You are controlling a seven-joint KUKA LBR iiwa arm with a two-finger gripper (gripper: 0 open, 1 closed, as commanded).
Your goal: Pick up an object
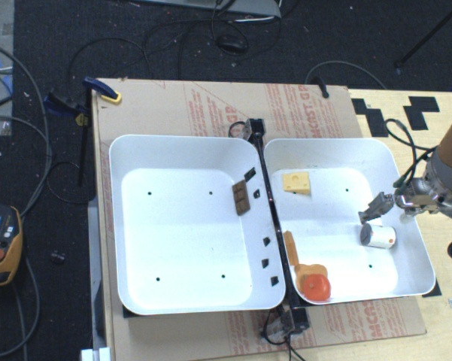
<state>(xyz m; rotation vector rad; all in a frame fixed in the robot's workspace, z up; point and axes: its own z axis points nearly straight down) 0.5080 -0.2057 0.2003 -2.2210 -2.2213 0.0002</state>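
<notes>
While the gripper (pixel 374 210) hangs low over the right bin (pixel 406 273), near that bin's right wall, I cannot tell how it is set or whether it has hold of anything.

Item, nearest: a small white cylinder (pixel 379 236) with a dark end, lying on its side on the bin floor just below the gripper, close to it; contact cannot be judged from here.

Item: a yellow cheese-like wedge (pixel 297 183), toward the right bin's far-left corner.

Item: an orange-red round piece (pixel 314 285) resting on a tan spoon-shaped thing (pixel 299 264), in the right bin's near-left corner, against the divider side.

Item: a brown block (pixel 241 198), in the left bin (pixel 128 216), up its right wall.

Progress, by my reckoning: approach made, with the cylinder the likely target. Nothing is lifted; every object sits on a bin floor. Grasp and raise are left.
</notes>
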